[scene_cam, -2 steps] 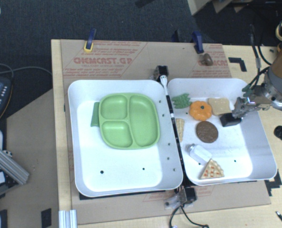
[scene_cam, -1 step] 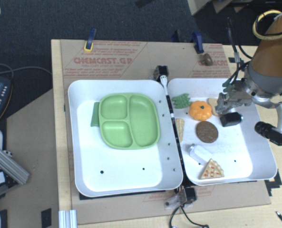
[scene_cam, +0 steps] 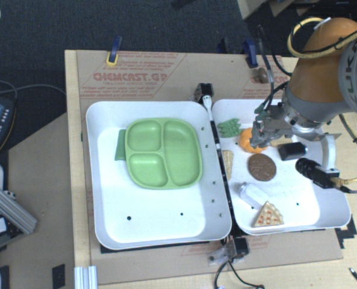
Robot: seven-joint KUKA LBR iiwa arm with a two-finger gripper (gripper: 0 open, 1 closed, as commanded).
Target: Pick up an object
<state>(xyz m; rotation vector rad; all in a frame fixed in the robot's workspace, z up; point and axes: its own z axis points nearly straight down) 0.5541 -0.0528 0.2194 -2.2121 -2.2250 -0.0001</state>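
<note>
The bench (scene_cam: pixel 136 77) carries two shallow white bins side by side. The left bin (scene_cam: pixel 106 209) holds a green divided plate (scene_cam: pixel 164 152) with three compartments, lying flat over a darker green piece at its left edge. The arm (scene_cam: pixel 322 65) reaches into the right bin (scene_cam: pixel 310 215) from the right, its gripper (scene_cam: pixel 260 138) pointing down at the bin's upper left part; how far it is parted, and whether it has hold of anything, cannot be told from here. An orange object (scene_cam: pixel 247 141) lies just left of the gripper tip, touching or nearly so, its long axis not discernible. Nearby lie a green leafy piece (scene_cam: pixel 229 127), a brown round cookie (scene_cam: pixel 262 167), a white cylinder (scene_cam: pixel 252 194) and a pizza slice (scene_cam: pixel 268 215).
</note>
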